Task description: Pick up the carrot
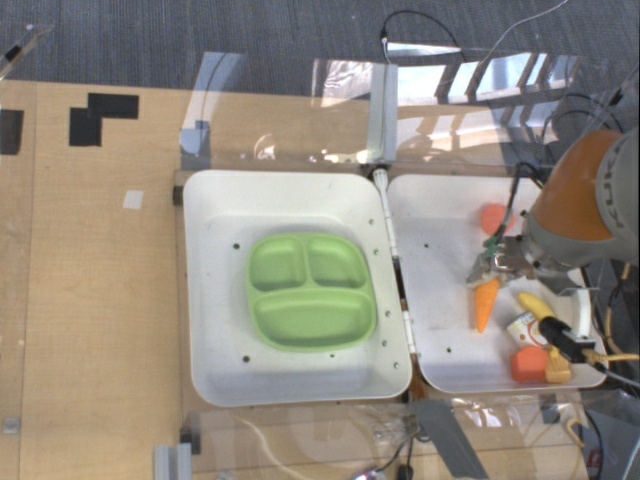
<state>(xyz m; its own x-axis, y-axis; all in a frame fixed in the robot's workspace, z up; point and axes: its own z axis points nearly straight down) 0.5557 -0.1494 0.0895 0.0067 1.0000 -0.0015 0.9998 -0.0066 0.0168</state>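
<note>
The arm's metal two-finger gripper (487, 268) is hovering at the top end of the small tapered orange carrot (484, 304), lying in the right shallow white bin (432, 268) (jaws' state: cannot tell). The grasp is probably pending; next it needs closing squarely, then lifting.

Carrot (484, 305): small, orange, tapered, plain smooth surface (looks like a toy). Lying in the right-hand white bin (440, 268), roughly mid-bin toward its right half. Oriented near-vertical in frame, slight tilt, narrow tip pointing to the near edge, wide end up top. Wide end sits right at the end effector (490, 268); contact can't be confirmed.
</note>
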